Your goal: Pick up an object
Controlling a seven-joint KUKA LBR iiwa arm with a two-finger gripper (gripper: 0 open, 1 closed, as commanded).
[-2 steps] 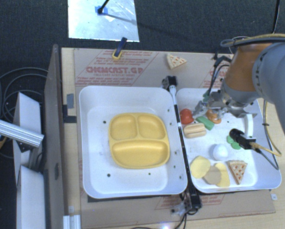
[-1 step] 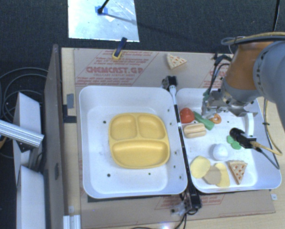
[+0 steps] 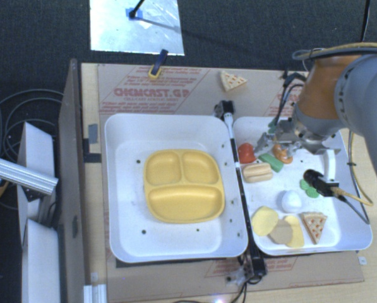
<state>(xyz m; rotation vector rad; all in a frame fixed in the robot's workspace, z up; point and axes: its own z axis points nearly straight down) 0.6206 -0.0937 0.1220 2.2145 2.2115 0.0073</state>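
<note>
My gripper [image 3: 278, 145] sits low over the far left part of the right bin [image 3: 352, 235]. Whether my fingers are spread or closed, I cannot tell; they are too small and cluttered to read. An orange piece [image 3: 283, 154] and a green piece [image 3: 271, 163] lie directly under them, contact unclear. A red tomato-like item [image 3: 245, 152] lies near the bin's left wall, with a hot dog bun [image 3: 257, 172] just beside it. Toward the middle: a white egg [image 3: 292, 201]. By the near edge: a yellow disc [image 3: 264, 220], a brown cookie [image 3: 280, 233] and a waffle wedge [image 3: 314, 224]. The left bin [image 3: 128, 232] holds a yellow divided plate [image 3: 182, 185], centred.
</note>
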